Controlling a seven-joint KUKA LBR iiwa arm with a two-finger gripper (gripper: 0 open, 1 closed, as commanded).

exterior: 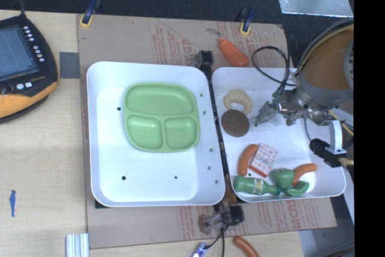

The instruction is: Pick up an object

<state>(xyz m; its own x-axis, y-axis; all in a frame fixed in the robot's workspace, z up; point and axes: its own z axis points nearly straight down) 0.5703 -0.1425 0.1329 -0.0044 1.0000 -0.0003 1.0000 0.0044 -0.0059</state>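
In the camera view the gripper (pixel 274 112) hangs with its fingers spread open and holding nothing, just right of the brown disc (pixel 234 123) in the right bin (pixel 337 186); the disc looks light, stiff and flat, best pinched across its edges, though the ring-shaped bun (pixel 238 101) touches it above.

I'm looking at a robotics lab bench: a robot teach pendant (pixel 21 66) lies on the wooden bench (pixel 42 189), and clamps (pixel 89 12) pin cardboard (pixel 162 39) under 2 white bins (pixel 102 129). Toy food, like a plastic carrot (pixel 233 53), is scattered about.
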